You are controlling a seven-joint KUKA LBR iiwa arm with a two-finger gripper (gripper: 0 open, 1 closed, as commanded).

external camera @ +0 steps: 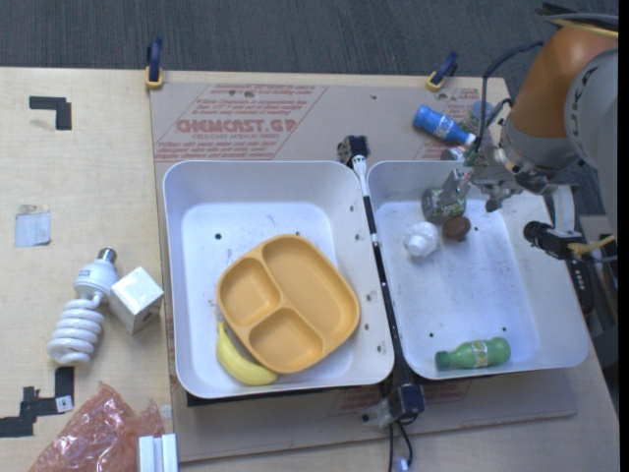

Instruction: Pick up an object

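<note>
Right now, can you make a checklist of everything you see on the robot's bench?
Surface: bench bearing left bin and right bin.
Job's things: tray over banana in left bin; bottle, white ball, brown ball in right bin.
Clutter: bulb, cube, red bag, blue tube.
Gripper: gripper low in right bin's far end.
Cables: cable at front edge.
Surroundings: dark carpet.

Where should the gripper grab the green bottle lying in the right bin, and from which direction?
Probably across the middle of the green bottle, coming straight down. It lies on its side near the front wall of the right bin, its long axis running left to right, so fingers closing front to back would span its narrow width.
</note>
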